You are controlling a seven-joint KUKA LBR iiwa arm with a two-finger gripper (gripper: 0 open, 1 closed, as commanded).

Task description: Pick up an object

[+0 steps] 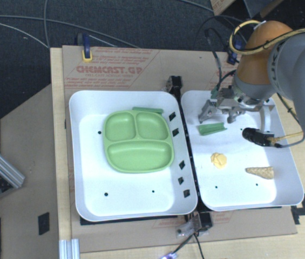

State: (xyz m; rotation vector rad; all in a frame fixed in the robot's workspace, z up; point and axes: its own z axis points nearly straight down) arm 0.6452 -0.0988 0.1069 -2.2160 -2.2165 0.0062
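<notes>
My gripper hangs over the far left part of the right bin, its two fingers spread open. Just below the fingertips a flat green block lies on the bin floor, not held between the fingers. Nearer the front of the same bin lie a small yellow lump and a tan cone-shaped piece, both apart from the gripper.
The left bin holds a green divided plate, with a thin green strip lying behind it. A ridge with black clips separates the two bins. The grey arm crosses the far right corner.
</notes>
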